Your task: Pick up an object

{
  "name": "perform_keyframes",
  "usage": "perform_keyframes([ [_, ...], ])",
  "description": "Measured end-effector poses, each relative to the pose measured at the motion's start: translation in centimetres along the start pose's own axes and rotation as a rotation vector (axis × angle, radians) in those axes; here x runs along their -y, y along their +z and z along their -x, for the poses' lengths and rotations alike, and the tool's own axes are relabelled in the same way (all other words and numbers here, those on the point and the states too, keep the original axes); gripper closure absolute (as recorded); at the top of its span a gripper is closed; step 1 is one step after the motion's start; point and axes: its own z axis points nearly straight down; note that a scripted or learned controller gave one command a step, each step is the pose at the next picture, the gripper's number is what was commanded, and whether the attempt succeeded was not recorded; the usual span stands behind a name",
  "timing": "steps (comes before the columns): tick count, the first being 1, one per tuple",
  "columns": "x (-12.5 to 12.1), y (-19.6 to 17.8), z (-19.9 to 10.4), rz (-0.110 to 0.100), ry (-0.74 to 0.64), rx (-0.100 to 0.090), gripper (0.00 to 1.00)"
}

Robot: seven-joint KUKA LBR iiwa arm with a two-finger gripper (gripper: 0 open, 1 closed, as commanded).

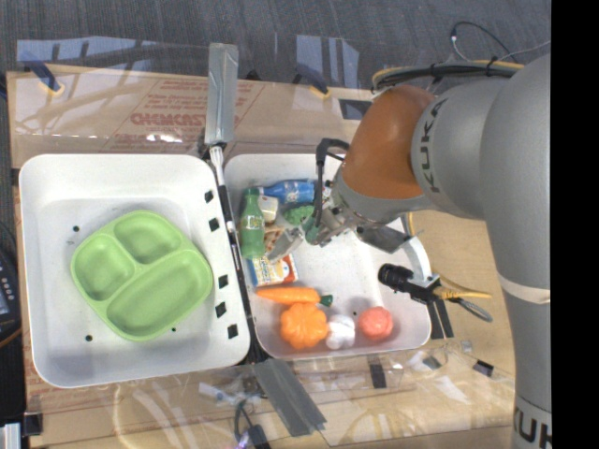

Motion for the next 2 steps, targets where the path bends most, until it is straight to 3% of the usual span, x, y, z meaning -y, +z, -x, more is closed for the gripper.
perform_keyframes([
  [1, 5.3, 1.3, -1.6, 0.001, -0.063, 0.001, 0.00],
  [2, 4.2, 2.9, -1.3, 0.001, -0.326, 0.001, 0.00],
])
